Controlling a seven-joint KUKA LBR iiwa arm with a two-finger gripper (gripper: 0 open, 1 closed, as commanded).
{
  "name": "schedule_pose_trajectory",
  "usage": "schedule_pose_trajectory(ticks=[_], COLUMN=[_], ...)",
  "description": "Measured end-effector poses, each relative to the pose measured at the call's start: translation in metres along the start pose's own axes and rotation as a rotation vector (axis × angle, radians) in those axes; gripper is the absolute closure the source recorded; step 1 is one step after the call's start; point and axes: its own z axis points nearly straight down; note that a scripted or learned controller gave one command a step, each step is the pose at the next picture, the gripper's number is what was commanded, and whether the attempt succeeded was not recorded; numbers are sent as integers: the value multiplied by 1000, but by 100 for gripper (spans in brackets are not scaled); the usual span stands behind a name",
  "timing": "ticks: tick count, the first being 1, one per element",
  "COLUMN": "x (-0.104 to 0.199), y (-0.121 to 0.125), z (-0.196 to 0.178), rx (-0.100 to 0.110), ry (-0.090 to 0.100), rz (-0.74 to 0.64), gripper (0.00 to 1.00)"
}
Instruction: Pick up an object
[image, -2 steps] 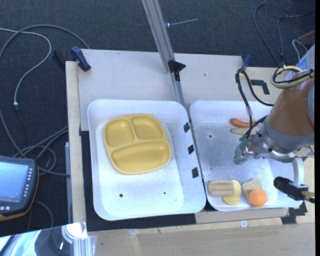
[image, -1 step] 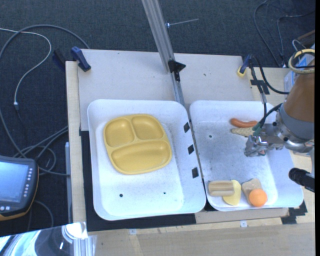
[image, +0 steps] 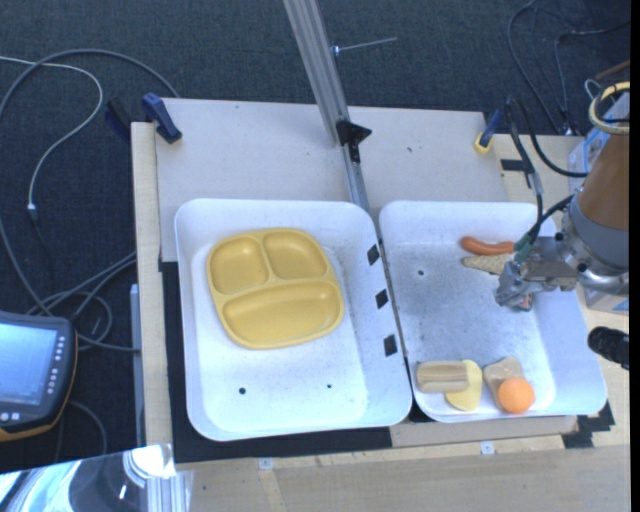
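Nearest the lens, a small orange ball (image: 516, 396), light and apt to roll, sits in my right bin's (image: 440, 232) front corner; my gripper (image: 514, 292) hangs apart, grip unreadable.

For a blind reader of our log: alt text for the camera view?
The gripper hangs over the right bin, near a sausage. An orange ball lies at that bin's front; a yellow tray sits in the left bin.

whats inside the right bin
In the right bin: a hot dog, a cone, a bread piece, cheese, an orange ball. The tool covers part of the floor.
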Motion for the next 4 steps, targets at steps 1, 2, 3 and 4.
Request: schedule_pose_trajectory(ticks=[1,2,3,4], x=[49,106,166,210], y=[4,6,12,11], z=[13,25,14,18], rx=[7,8,3,5], ry=[4,4,4,3], rz=[-5,-6,-7,-5], gripper=[100,100,100,100])
